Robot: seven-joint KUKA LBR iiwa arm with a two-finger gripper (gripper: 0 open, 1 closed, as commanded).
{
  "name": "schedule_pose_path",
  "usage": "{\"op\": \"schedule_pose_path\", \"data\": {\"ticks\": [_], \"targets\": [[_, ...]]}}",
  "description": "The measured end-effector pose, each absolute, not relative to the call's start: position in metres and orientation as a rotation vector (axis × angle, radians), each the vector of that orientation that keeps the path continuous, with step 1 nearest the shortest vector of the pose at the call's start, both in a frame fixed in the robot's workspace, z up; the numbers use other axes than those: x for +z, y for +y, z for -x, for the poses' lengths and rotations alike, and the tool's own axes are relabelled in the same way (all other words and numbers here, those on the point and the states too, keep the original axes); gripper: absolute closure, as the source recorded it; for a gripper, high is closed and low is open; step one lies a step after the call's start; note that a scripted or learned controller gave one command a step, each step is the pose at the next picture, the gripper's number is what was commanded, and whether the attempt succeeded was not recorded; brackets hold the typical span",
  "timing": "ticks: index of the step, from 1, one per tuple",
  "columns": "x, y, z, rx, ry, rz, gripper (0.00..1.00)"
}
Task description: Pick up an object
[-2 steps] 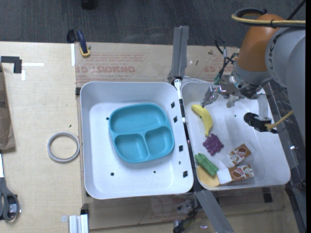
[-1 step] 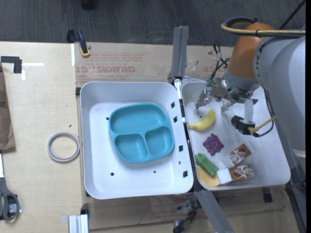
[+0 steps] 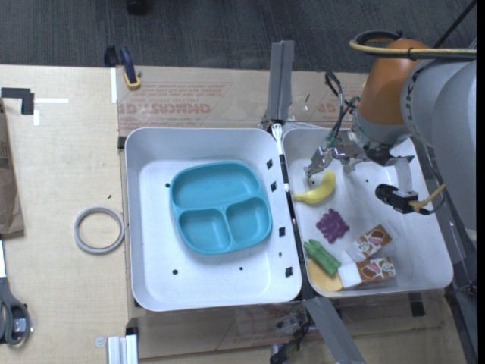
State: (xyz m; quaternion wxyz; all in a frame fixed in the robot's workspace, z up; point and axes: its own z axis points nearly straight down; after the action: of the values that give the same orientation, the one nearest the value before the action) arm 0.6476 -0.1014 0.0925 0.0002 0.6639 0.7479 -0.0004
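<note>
My gripper (image 3: 321,160) hangs low in the right bin (image 3: 424,279), at its far left part. It is just above the upper tip of a yellow banana (image 3: 314,192), close to it or touching it, and I cannot see anything held. In front of the banana lie a purple bunch of grapes (image 3: 331,224), a green vegetable (image 3: 322,257) on a yellow slice (image 3: 327,280), a white block (image 3: 350,275) and two small red-and-white packets (image 3: 373,241) (image 3: 378,268).
A blue divided plate (image 3: 221,207) lies in the left bin (image 3: 144,264). The grey arm with its orange band (image 3: 388,82) covers the right bin's far right corner. On the bench to the left are a tape ring (image 3: 99,229) and scissors (image 3: 11,321).
</note>
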Motion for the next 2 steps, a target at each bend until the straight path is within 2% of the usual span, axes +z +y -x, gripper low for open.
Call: {"op": "schedule_pose_path", "data": {"ticks": [1,2], "targets": [[0.092,-0.097,-0.623,-0.001,2.433,-1.989,0.00],[0.192,-0.087,-0.624,-0.002,2.352,-2.081,0.00]]}}
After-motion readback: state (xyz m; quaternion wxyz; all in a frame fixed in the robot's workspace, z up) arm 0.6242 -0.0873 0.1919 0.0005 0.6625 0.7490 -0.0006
